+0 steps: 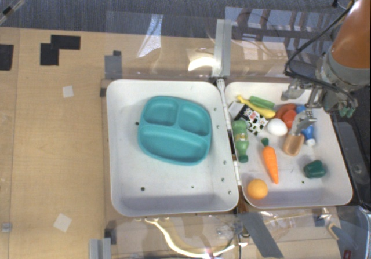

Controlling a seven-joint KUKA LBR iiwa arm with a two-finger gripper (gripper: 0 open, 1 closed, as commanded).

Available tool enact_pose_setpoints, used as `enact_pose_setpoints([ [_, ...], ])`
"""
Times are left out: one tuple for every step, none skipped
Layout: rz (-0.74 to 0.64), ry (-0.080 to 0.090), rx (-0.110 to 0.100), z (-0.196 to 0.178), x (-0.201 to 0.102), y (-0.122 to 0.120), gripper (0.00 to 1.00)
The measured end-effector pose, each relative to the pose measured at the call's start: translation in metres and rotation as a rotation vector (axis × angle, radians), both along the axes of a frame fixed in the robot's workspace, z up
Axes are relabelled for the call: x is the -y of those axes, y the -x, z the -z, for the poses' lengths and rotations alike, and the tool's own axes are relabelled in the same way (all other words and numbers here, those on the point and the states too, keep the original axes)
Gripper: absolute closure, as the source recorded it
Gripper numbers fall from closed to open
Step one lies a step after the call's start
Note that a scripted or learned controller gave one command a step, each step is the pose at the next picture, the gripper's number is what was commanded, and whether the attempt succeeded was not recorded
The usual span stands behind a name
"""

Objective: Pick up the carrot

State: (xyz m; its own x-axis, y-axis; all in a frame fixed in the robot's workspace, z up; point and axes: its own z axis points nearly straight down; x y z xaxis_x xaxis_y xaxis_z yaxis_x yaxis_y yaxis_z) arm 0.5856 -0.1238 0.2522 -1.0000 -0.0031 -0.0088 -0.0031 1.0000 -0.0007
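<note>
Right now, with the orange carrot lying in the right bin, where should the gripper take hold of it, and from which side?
Probably best across the thick upper half of the orange carrot, just below its green top, coming straight down. It lies flat, tip pointing toward the near rim of the right white bin, so the fingers should close across its width. The orange ball and green bottle sit on its left; its right flank looks freer.

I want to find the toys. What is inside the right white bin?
In the right white bin: a long orange carrot, orange ball, white egg, green bottle. The arm hides its far corner.
</note>
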Motion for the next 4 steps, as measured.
enact_pose_setpoints([
  [-0.009, 0.0, 0.002, 0.157, -0.014, 0.046, 0.0],
  [0.282, -0.003, 0.007, 0.162, 0.03, 0.066, 0.0],
  [0.788, -0.008, 0.007, 0.162, -0.007, 0.051, 0.0],
  [0.779, -0.011, 0.016, 0.149, -0.008, 0.047, 1.0],
])
